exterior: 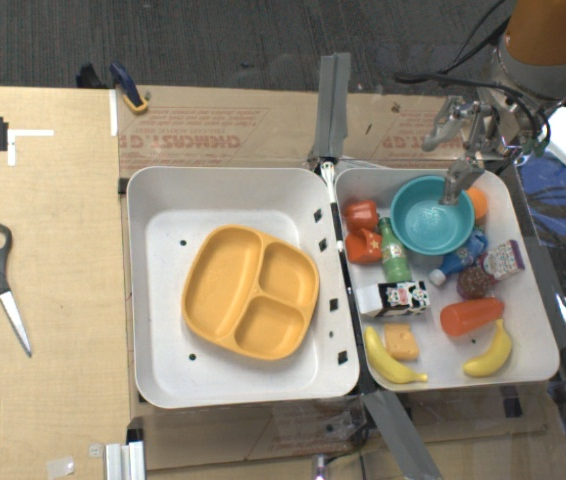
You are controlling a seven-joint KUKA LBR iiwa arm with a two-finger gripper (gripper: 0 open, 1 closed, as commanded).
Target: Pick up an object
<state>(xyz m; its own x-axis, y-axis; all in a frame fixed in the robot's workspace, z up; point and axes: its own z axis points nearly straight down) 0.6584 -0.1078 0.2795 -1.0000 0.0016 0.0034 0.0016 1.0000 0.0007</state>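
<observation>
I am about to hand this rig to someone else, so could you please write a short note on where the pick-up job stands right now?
Gripper: over the far rim of the teal bowl in the right bin, nothing seen between its fingers.
Right bin also holds two bananas, a green bottle, a red cup, a small cow-print carton and other toys.
Left bin holds the yellow divided plate.
Done: nothing lifted.
Left: grasp and raise one object.

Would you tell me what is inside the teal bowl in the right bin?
The teal bowl shows a bare teal bottom; the gripper reaches in over its far right rim. Whatever lies beneath the bowl is covered.
</observation>
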